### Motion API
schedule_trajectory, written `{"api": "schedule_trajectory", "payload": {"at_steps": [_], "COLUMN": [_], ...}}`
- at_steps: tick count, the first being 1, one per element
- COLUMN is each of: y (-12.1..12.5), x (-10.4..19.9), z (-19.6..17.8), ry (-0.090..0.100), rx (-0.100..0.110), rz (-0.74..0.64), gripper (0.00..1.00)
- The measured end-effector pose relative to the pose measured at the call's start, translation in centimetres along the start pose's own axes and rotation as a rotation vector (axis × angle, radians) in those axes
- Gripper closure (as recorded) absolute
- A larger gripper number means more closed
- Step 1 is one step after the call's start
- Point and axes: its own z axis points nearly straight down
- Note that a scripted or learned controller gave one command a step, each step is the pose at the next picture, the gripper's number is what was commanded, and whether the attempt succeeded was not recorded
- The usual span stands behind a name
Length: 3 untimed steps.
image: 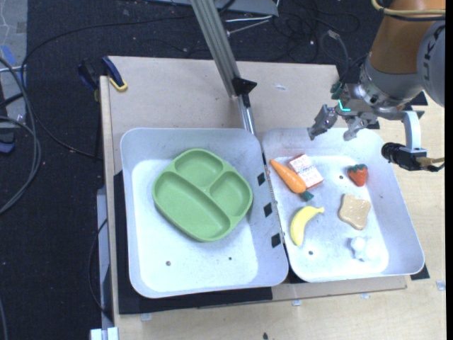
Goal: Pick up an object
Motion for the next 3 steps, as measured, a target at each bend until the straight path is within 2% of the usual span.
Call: {"api": "schedule_trajectory", "payload": {"at_steps": [1, 2, 3], "y": [0.1, 0.6, 0.2], "x": [0.0, 0.5, 0.6], "z": [-0.2, 6.0, 10.4], "ry": [0.000, -0.001, -0.001], "rx": [-0.003, 0.002, 0.000], "rz": [0.000, -0.002, 0.001], "gripper": [0.00, 0.00, 0.00]}}
